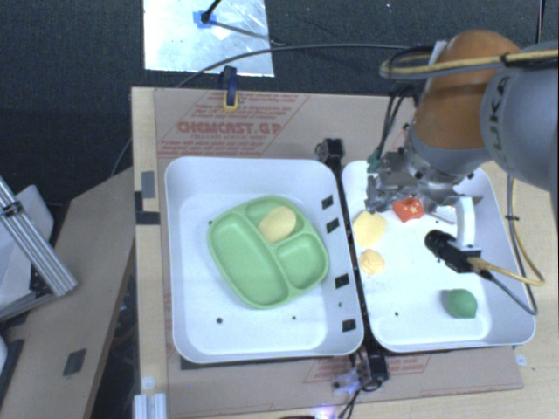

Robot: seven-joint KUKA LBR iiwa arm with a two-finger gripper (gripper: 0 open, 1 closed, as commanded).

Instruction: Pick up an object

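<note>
Gripper (390,201), finger state not discernible, hangs in the right bin (507,321), red object (408,209) just beside it, toward the bin's centre.

The right white bin (502,321) has open floor in its middle. 2 pale yellow lumps (369,230) crowd its left wall, and a round green object (459,303) sits near the front.
</note>
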